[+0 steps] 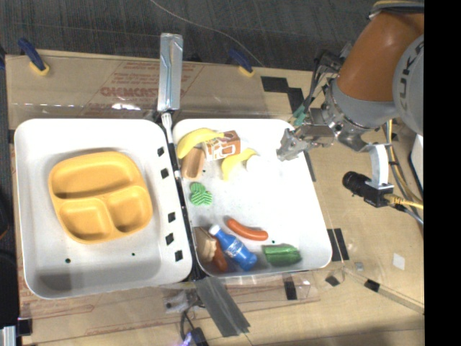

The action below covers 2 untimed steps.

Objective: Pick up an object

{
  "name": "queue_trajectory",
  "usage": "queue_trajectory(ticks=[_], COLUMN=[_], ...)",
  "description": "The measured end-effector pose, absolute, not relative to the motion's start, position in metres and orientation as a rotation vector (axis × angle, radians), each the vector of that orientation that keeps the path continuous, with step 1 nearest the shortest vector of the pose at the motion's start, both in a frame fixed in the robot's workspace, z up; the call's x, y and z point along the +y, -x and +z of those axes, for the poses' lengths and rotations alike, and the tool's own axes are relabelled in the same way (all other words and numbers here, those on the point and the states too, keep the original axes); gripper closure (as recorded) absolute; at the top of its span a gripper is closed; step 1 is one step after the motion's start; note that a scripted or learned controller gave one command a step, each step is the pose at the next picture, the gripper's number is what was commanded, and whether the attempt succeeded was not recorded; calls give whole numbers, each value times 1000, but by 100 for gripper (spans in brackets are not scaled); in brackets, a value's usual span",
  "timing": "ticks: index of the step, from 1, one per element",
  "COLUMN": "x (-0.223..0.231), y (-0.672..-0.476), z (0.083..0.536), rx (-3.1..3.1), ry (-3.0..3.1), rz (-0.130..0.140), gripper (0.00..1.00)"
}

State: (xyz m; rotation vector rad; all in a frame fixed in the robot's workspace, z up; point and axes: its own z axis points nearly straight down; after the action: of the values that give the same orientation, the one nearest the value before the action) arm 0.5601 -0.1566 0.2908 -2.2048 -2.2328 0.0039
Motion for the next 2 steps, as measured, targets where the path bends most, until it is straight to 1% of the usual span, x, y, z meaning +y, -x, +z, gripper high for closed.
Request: queue_trajectory(ticks=[1,2], x=[-203,-203], y=[-537,-538], z=[202,203], rx=[-1944,-1945], ry=[2461,2462], rz=[7,4], gripper=[100,0])
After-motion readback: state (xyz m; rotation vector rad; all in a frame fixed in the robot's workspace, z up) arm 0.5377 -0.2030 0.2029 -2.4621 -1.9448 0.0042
